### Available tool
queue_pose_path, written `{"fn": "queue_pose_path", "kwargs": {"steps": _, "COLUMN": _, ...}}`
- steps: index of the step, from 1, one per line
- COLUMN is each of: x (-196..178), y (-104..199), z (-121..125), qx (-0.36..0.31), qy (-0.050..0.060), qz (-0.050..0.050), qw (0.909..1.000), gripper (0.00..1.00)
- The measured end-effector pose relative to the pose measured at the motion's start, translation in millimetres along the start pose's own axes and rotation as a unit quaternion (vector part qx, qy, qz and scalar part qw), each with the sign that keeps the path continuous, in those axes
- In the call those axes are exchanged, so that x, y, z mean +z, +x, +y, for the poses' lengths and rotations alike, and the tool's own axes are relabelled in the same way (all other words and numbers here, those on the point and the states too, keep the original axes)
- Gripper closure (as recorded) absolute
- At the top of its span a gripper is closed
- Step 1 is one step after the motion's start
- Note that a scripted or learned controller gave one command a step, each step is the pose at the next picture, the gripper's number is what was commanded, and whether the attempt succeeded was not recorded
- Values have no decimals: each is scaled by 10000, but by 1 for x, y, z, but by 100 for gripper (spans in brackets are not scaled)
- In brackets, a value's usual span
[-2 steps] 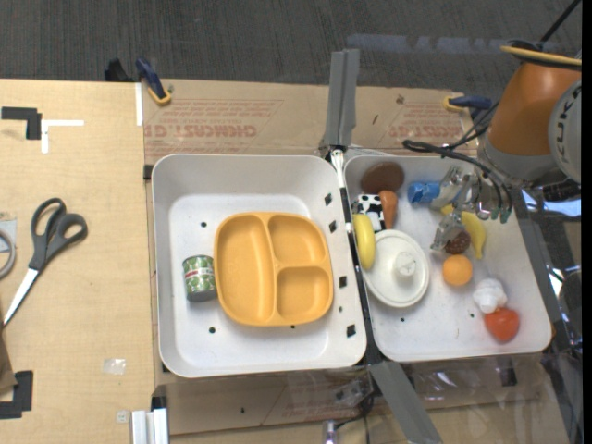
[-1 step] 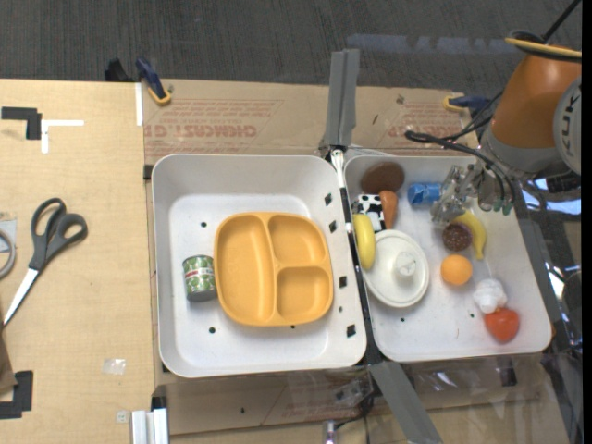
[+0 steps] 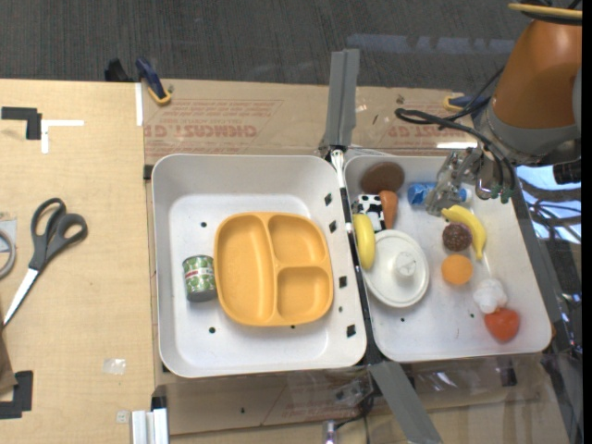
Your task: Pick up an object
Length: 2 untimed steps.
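Gripper (image 3: 460, 181) hovers over right white bin (image 3: 532, 336), can't tell its state. Nearest target: curved yellow banana (image 3: 465, 221) just below it. Descend straight, straddle its narrow width, avoid round brown fruit (image 3: 456, 237) touching it.

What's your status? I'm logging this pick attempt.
Gripper over right bin, nothing seen held. Banana just below it. Blue item and brown ball close by.

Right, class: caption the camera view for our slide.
Arm's tool hovers over right bin of toy food; yellow divided plate in left bin.
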State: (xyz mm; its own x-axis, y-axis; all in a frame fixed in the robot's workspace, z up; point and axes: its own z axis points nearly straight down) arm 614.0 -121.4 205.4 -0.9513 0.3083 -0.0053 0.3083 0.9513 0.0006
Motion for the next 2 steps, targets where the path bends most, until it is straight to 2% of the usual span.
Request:
{"fn": "queue_pose_path", "kwargs": {"steps": 1, "x": 108, "y": 65, "z": -34, "qx": -3083, "qy": 5, "qz": -22, "qw": 9513, "gripper": 100}}
{"fn": "queue_pose_path", "kwargs": {"steps": 2, "x": 35, "y": -18, "z": -9, "qx": -3466, "qy": -10, "qz": -6, "qw": 9380, "gripper": 100}}
